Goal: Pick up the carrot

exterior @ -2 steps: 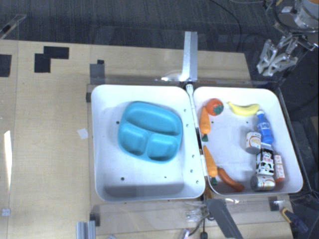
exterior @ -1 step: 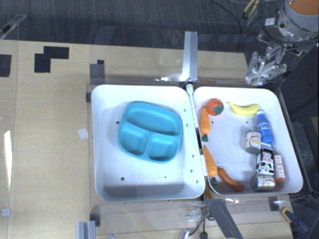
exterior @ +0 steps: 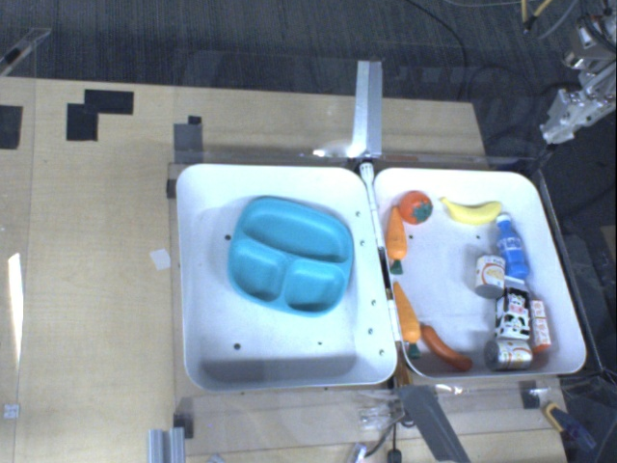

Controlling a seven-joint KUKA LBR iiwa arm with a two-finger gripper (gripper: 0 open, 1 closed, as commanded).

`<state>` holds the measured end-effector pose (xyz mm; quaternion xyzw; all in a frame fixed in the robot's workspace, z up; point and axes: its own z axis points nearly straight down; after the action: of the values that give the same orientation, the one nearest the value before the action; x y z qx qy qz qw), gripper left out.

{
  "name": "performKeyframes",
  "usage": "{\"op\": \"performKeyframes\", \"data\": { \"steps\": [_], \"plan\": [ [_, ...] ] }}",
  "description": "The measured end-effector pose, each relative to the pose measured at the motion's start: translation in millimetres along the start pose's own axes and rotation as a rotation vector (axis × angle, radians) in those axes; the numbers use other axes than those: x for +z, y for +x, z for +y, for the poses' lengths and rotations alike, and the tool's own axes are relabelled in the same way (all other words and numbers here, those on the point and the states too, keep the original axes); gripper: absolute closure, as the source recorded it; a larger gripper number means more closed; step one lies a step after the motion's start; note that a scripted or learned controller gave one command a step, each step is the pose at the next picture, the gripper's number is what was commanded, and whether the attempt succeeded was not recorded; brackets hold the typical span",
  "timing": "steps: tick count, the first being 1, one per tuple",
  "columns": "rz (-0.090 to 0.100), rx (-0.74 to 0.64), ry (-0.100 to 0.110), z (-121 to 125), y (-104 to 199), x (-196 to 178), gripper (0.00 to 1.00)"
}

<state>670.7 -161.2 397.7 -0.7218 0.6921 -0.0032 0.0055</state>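
Two orange, tapered, carrot-like pieces lie along the left wall of the right bin (exterior: 554, 258). The upper piece (exterior: 396, 234) sits just below a round orange-red fruit (exterior: 415, 206). The lower piece (exterior: 406, 314) reaches towards the front corner. A small green tuft lies between them, and I cannot tell which piece it belongs to. My gripper (exterior: 576, 114) hangs outside the bins, beyond the right bin's far right corner and well away from both pieces.
The right bin also holds a banana (exterior: 471, 211), a blue bottle (exterior: 512, 250), a small can (exterior: 490, 274), a dark red sausage-like item (exterior: 446, 348) and a printed can and carton (exterior: 519, 328). A blue divided plate (exterior: 289, 253) lies in the left bin (exterior: 207, 287).
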Motion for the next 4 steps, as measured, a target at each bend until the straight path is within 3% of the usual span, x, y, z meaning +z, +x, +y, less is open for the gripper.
{"op": "performKeyframes", "data": {
  "steps": [2,3,4],
  "plan": [
    [0.001,-0.765,0.0,0.5,21.9,-38.3,1.0],
    [0.002,-1.332,0.003,0.2,17.5,-38.6,1.0],
    [0.007,-1.335,0.019,-2.5,14.6,-50.9,1.0]
  ]
}}
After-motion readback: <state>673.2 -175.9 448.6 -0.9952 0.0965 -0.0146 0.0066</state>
